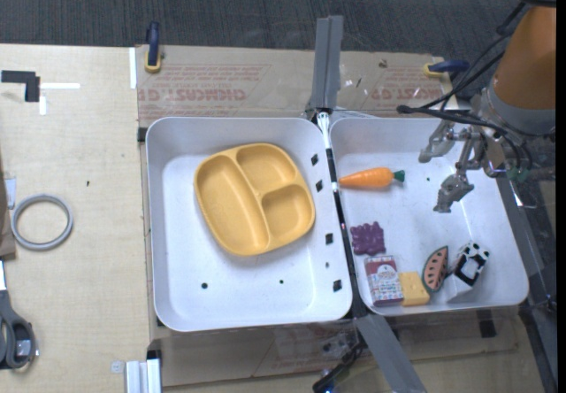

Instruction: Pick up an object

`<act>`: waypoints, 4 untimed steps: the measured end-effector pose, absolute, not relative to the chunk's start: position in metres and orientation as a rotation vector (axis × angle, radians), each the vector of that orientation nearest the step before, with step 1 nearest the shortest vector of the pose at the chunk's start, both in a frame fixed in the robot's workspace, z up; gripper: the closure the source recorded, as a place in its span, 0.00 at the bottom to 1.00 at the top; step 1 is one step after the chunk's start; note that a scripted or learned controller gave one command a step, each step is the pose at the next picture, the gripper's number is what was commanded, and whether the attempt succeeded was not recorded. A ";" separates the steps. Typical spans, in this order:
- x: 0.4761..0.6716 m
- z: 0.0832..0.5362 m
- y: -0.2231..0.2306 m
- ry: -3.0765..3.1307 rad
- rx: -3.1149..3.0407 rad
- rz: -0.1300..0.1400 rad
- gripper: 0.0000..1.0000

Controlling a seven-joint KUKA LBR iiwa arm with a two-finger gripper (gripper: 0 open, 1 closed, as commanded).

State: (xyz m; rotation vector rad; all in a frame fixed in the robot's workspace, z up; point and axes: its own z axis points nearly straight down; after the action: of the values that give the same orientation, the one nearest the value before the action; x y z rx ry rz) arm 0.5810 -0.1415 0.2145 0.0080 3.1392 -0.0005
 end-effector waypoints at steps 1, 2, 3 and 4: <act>0.615 0.093 -0.139 3.096 0.514 -0.001 0.00; 0.629 0.093 -0.107 2.908 1.181 -0.001 0.00; 0.630 0.102 -0.106 2.907 1.174 -0.003 1.00; 0.651 0.193 -0.018 2.893 1.218 0.000 1.00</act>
State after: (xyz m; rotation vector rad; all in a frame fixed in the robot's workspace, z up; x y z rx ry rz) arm 0.6512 -0.0184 0.1926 1.2179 2.8925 0.0004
